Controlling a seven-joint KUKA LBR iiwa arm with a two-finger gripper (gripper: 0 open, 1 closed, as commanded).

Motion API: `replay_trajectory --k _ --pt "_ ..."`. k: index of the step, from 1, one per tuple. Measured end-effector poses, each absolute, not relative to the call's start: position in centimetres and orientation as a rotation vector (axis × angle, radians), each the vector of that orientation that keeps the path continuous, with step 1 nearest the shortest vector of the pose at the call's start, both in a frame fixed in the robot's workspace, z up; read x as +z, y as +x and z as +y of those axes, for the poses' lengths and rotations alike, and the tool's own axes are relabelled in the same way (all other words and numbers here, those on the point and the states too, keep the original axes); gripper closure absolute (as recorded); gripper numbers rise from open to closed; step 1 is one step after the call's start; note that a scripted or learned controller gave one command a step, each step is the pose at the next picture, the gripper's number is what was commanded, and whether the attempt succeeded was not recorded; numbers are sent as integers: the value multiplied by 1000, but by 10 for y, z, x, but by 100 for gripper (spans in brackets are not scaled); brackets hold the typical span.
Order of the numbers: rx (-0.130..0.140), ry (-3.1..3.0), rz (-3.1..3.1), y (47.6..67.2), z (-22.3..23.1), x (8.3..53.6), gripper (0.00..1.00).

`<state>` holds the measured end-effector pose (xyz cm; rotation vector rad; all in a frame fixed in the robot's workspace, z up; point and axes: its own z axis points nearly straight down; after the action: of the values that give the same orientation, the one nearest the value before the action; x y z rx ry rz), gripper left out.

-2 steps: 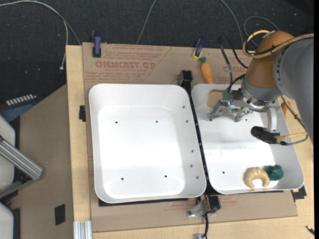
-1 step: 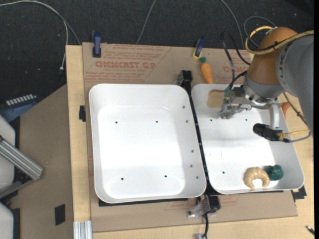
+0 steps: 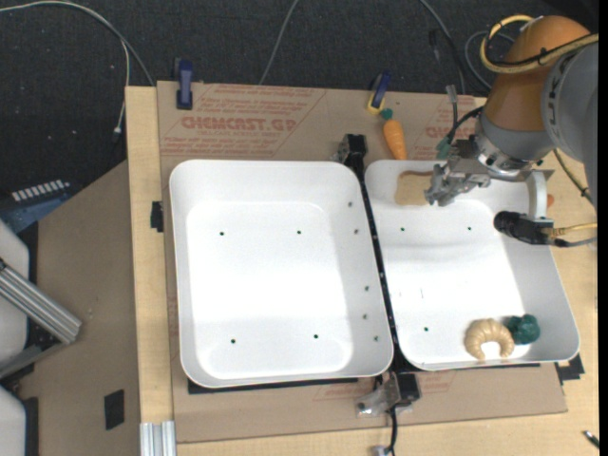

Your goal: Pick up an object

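in the near corner of the right bin [image 3: 546, 297] i see a beige croissant [image 3: 488, 338] touching a small dark green object [image 3: 522, 328]. further back, at the far edge of that bin, my pincer [image 3: 440, 193] hangs just beside a flat tan piece [image 3: 409, 187], but i cannot tell if it is open or closed. behind the bins, an orange carrot [image 3: 393, 137] lies on the table [image 3: 285, 122].

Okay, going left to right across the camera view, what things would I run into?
Blue clamp → left white bin → carrot → tan flat piece → pincer → croissant → green toy.
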<state>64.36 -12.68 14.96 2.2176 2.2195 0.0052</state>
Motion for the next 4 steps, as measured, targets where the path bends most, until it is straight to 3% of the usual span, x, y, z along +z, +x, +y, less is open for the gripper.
replay_trajectory --k 2,4 --pt "5 2218 2219 639 -134 255 100" --pt "2 2216 2228 635 -16 251 100"
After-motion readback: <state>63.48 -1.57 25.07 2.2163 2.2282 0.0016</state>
